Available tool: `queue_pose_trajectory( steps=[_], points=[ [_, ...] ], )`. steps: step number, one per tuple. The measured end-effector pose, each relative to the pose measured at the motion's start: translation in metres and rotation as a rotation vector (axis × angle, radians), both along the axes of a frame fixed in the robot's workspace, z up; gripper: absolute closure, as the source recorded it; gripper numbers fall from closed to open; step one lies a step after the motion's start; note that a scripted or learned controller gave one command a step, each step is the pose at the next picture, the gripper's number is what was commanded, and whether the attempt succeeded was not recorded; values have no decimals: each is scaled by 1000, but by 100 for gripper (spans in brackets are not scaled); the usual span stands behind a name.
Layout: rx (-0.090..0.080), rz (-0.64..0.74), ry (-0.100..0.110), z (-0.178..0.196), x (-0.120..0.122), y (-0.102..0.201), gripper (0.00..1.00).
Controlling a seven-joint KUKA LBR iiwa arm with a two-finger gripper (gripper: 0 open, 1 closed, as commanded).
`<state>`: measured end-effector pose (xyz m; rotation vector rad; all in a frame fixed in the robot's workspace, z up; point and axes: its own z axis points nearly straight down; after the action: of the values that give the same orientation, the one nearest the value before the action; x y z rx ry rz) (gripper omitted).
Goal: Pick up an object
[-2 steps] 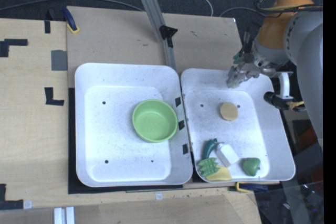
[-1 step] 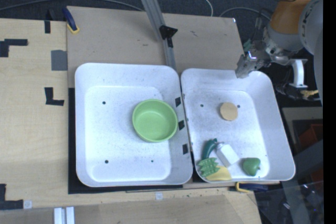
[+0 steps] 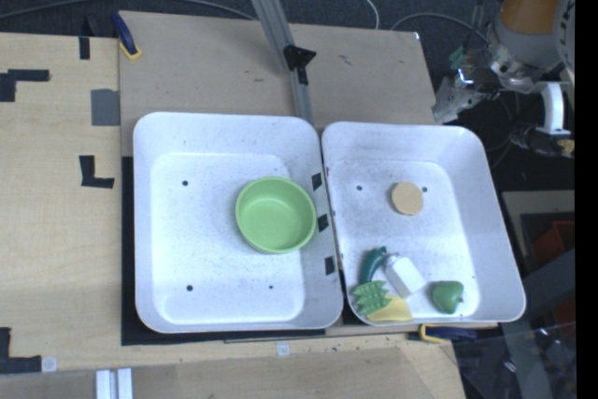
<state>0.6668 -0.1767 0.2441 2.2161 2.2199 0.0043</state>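
Nearest the pincer's reach, a tan disc (image 3: 406, 198) lies alone in the right bin (image 3: 486, 201); the pincer (image 3: 454, 95) hovers past the bin's far corner, grip unreadable, so approach and descent remain ahead.

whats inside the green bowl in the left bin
The green bowl sits upright in the left bin, and its whole inner surface shows plain green with nothing in it. What lies under the bowl is covered by it.

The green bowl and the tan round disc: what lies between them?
In the camera view, the bins' adjoining white rims lie between green bowl and tan disc, plus bare bin floor.
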Motion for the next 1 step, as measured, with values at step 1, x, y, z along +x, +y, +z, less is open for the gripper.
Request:
queue_pose_trajectory(
  steps=[1],
  points=[
    [3, 4, 7, -12, -10, 57, 100]
  ],
)
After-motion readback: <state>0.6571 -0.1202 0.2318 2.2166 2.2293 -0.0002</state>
